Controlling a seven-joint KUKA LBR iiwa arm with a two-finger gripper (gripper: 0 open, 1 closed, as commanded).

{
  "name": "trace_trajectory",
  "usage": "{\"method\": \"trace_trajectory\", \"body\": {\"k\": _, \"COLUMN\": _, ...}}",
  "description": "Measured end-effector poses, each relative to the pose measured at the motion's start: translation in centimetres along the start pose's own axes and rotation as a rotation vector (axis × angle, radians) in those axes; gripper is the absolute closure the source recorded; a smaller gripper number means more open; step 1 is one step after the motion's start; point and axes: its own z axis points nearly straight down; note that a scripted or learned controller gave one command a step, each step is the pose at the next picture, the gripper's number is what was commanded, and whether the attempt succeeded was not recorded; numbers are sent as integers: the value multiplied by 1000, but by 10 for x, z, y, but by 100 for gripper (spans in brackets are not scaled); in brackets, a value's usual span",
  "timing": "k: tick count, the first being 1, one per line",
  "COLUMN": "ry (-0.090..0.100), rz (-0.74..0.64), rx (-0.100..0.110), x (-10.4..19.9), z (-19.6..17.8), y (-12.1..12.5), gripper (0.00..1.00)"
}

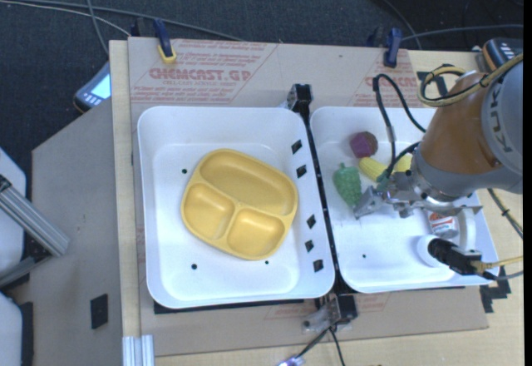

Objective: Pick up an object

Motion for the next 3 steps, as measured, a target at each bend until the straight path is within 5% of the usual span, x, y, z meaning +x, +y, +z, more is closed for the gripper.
{"method": "trace_trajectory", "body": {"k": 1, "ry": 0, "rz": 0, "rx": -1, "x": 1, "z": 25, "y": -1, "gripper": 0}}
{"method": "trace_trajectory", "body": {"k": 2, "ry": -1, "rz": 1, "rx": -6, "x": 1, "z": 12, "y": 1, "gripper": 100}}
{"method": "trace_trajectory", "body": {"k": 3, "ry": -5, "rz": 0, "rx": -12, "x": -9, "z": -44, "y": 6, "gripper": 100}}
